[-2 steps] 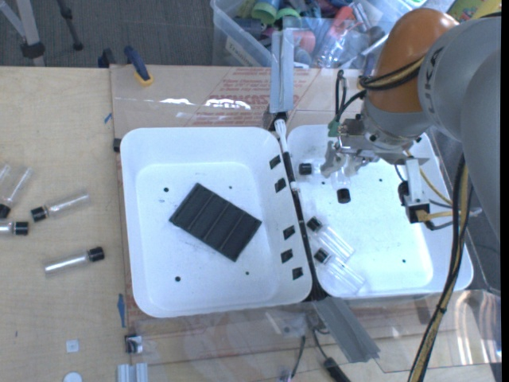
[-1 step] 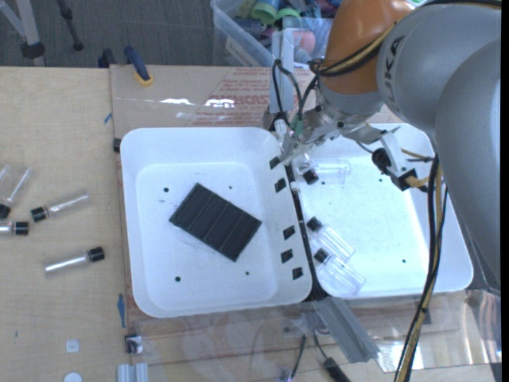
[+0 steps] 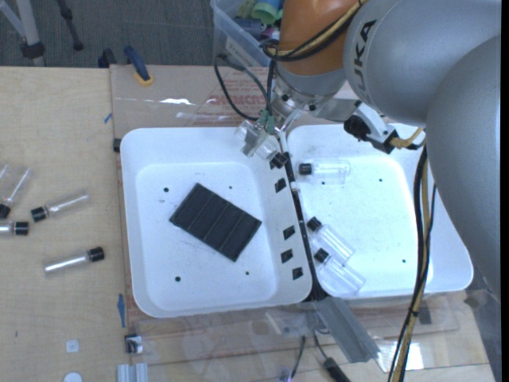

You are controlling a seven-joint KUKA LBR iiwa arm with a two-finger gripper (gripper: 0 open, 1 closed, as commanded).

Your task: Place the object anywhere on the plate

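Observation:
A black ribbed rectangular plate [image 3: 215,220] lies flat and slantwise in the middle of the left bin [image 3: 151,285]. Three clear vials with black caps are in the right bin [image 3: 445,261]: one vial [image 3: 326,169] near the back, and two vials [image 3: 330,242] [image 3: 339,270] against the left wall near the front. My gripper [image 3: 258,139] hangs over the back end of the divide between the two bins, above and behind the plate and left of the back vial. Nothing can be made out in its grasp.
Several more capped vials [image 3: 73,259] lie on the wooden bench left of the bins. A clear tub of coloured items [image 3: 253,8] stands behind the bins. Black clips [image 3: 285,210] line the ridge between the bins. The arm's bulk covers the upper right.

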